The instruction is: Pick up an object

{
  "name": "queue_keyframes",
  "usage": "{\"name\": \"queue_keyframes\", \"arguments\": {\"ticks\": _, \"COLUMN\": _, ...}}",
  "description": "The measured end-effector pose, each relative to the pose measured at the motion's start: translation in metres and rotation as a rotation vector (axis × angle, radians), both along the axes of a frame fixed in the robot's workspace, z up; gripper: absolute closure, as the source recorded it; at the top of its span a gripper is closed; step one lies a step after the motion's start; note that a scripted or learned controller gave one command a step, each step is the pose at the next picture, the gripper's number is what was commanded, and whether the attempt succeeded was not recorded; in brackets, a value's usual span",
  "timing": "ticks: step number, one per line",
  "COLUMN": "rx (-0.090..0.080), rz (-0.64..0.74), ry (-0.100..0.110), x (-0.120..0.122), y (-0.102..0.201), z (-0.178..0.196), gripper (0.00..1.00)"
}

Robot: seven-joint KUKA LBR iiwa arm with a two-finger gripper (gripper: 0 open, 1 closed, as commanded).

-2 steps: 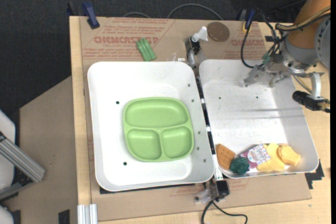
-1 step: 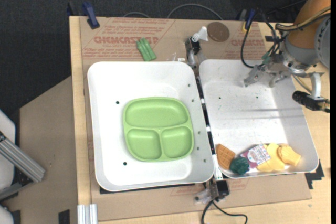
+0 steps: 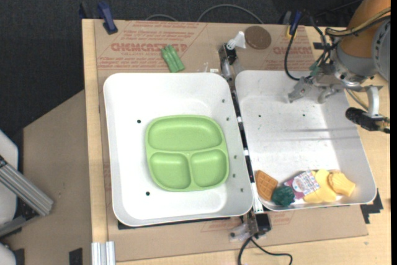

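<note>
**Grey gripper hovering far from the pile**

Grey and orange, the arm point(image 3: 366, 28) is reaching in from the right, and its gripper point(image 3: 308, 91) is hanging over the far edge of the right bin point(image 3: 298, 133). Its two fingers are standing spread apart with nothing between them. The objects to choose from are lying well apart from it, bunched in that bin's near corner: a tan waffle piece point(image 3: 267, 184), a dark green lump point(image 3: 284, 196), a small printed packet point(image 3: 305, 183) and some yellow pieces point(image 3: 329, 186), several of them touching.

A good pick is probably going to mean travelling toward the near wall first, then descending on something with free sides. The waffle piece, at the left end of the cluster, looks the least hemmed in. The near wall is crowding the yellow pieces, so a finger could be striking it there.

A green divided tray point(image 3: 186, 152) is sitting in the left bin point(image 3: 124, 102).
</note>
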State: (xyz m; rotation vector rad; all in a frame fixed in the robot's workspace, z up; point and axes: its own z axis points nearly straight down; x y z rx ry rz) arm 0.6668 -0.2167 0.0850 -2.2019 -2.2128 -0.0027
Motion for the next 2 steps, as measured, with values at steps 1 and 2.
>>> {"name": "queue_keyframes", "arguments": {"ticks": 1, "rx": 0.0, "rz": 0.0, "ry": 0.0, "x": 0.0, "y": 0.0, "z": 0.0, "gripper": 0.0}}
{"name": "queue_keyframes", "arguments": {"ticks": 2, "rx": 0.0, "rz": 0.0, "ry": 0.0, "x": 0.0, "y": 0.0, "z": 0.0, "gripper": 0.0}}
